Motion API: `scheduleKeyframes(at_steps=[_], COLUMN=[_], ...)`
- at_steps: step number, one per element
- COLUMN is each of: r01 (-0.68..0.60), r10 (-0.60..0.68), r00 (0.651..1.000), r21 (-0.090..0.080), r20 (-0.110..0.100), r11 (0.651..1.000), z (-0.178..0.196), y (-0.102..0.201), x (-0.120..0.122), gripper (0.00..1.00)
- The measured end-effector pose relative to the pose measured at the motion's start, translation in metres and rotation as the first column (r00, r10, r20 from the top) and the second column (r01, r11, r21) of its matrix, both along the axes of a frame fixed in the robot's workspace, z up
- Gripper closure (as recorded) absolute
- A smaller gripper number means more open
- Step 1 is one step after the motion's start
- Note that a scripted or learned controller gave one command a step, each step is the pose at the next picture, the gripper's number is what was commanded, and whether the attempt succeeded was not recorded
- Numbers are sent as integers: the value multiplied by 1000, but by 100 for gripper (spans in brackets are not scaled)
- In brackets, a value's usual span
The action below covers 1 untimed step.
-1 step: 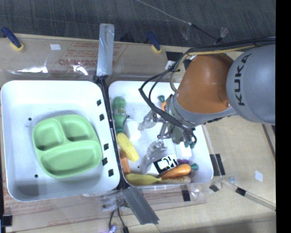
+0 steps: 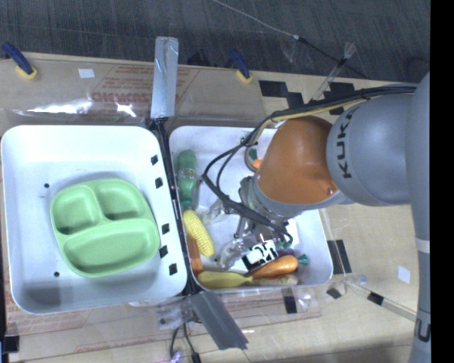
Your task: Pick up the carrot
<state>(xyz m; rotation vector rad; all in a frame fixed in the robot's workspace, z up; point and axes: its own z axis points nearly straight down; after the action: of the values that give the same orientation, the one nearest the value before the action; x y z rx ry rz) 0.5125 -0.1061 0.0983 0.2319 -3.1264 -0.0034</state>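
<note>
The carrot [image 2: 278, 266], orange with a small green tip at its right end, lies along the front wall of the right bin [image 2: 318, 237]. My gripper [image 2: 248, 248] hangs low over the front of that bin, just left of and above the carrot, with a black-and-white tag beside it. The arm's orange band and grey wrist cover the bin's middle and right. I cannot see the carrot between the gripper's parts.
In the right bin, a corn cob [image 2: 199, 233] lies at the left, a green bottle-like item [image 2: 186, 171] behind it, and a yellow piece [image 2: 223, 279] along the front wall. A thin orange item [image 2: 194, 255] lies by the corn. The left bin holds a green divided plate [image 2: 106, 225].
</note>
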Motion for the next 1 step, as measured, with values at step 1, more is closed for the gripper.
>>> scheduleKeyframes(at_steps=[1], r01=[10], r10=[-10], r00=[1000], r21=[-5], r20=[12], r11=[1000], z=[47], y=[-90], x=[44], gripper=[0])
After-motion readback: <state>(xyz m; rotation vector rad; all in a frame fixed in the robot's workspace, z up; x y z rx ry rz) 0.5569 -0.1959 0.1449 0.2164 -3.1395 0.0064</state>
